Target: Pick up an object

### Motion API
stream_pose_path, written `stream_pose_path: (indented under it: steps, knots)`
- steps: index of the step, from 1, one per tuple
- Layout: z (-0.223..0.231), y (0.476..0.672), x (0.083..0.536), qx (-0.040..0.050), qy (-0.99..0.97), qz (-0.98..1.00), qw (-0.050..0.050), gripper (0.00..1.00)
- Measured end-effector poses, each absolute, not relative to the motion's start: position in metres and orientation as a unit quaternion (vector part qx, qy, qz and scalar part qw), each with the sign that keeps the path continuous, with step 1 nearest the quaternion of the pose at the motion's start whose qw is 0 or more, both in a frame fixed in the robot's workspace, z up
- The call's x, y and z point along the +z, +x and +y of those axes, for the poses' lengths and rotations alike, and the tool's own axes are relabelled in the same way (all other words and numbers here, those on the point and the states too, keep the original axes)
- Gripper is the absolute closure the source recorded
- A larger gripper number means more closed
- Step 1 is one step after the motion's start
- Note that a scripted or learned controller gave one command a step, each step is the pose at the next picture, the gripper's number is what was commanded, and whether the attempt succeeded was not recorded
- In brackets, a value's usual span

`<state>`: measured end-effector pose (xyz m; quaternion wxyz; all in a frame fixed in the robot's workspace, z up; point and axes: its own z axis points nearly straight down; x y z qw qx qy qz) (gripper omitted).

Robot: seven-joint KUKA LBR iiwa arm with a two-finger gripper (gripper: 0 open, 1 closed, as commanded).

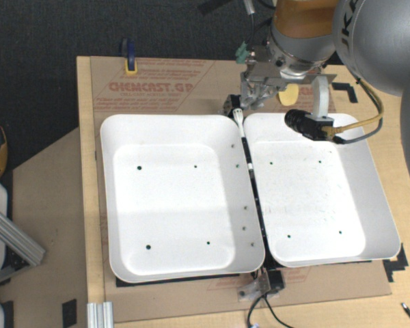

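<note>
My gripper (260, 93) hangs over the back edge of the bench, just above the far left corner of the right bin (369, 183). A small pale yellow object (288, 95) shows right beside the gripper's metal parts, under the wrist. I cannot tell whether it is held or lies behind the gripper. The grey arm with its orange band (304, 5) covers the upper right of the view. The left bin (116, 183) shows a bare white floor, and so does the right bin.
A black cylindrical part (306, 124) with a yellow cable hangs off the wrist over the right bin's far rim. A blue and yellow clamp (130, 55) sits at the board's back left corner. A black divider strip (249, 176) runs between the bins.
</note>
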<state>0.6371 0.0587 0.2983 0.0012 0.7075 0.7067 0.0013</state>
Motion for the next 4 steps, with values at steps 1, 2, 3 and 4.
stream_pose_path:
  steps: [1, 2, 3, 4]
  knots:
    - [0.052, 0.606, 0.325, 0.0002, 0.708, 0.707, 0.0, 1.0]
    - [0.075, 0.648, 0.275, -0.0005, 0.706, 0.708, 0.0, 1.0]
    - [0.063, 0.622, 0.319, 0.0014, 0.708, 0.707, 0.001, 1.0]
    - [0.101, 0.666, 0.258, 0.0003, 0.706, 0.708, 0.0, 1.0]
